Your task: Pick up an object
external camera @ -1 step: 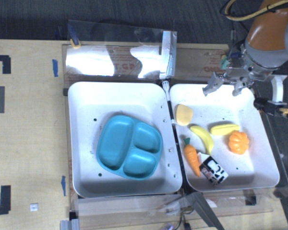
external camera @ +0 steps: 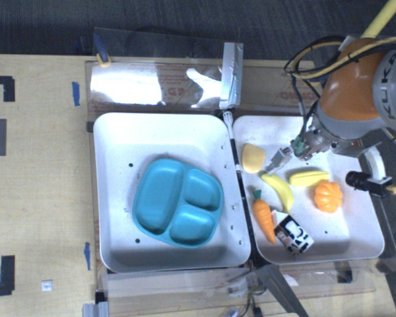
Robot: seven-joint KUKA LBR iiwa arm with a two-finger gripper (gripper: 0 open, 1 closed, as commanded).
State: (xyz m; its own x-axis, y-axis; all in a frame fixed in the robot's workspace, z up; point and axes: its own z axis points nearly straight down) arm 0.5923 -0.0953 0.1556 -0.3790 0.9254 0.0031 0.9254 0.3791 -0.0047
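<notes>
On the counter two shallow white bins sit side by side. The left bin holds a blue divided plate with three compartments, lying near its middle. The right bin holds a pale yellow block by its left wall, a banana just below that, a second yellow piece to the banana's right, a small orange pumpkin, a carrot and a black-and-white box touching the carrot's lower end. The arm reaches in from the right; its end effector hangs above the banana and block, fingers slightly apart with nothing between them.
</notes>
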